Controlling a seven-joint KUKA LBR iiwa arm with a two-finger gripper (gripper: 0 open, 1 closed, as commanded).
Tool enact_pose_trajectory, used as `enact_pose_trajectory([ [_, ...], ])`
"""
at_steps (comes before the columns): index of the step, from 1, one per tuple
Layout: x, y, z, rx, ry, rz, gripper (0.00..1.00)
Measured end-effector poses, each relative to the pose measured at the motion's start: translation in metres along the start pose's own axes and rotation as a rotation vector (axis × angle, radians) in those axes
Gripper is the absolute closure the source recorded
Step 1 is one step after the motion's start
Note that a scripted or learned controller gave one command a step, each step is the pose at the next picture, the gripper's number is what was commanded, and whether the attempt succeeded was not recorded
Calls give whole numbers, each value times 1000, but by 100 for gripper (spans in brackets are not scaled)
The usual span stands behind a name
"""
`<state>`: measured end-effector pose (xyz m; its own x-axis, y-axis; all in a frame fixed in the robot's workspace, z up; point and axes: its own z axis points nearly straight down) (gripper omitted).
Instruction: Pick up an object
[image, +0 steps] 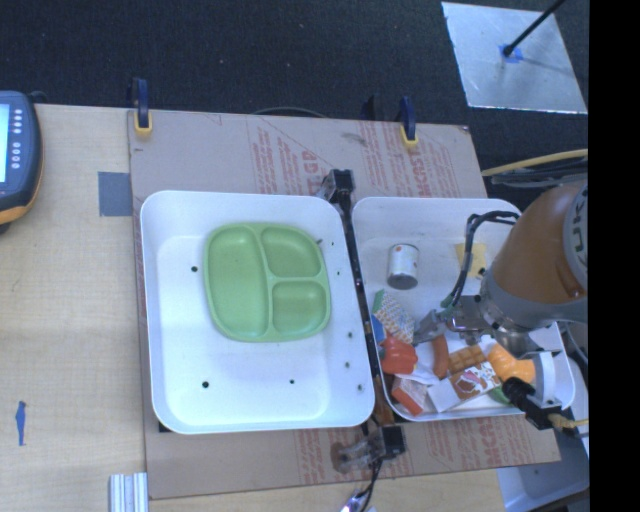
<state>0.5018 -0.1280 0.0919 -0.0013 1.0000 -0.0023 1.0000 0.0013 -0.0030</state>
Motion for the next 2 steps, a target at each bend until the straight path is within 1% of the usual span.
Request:
enact_pose_trajectory([
  [1,-1,1,-10,1,1,-3,100],
  [2,71,42,-103,-4,2,-2,100],
])
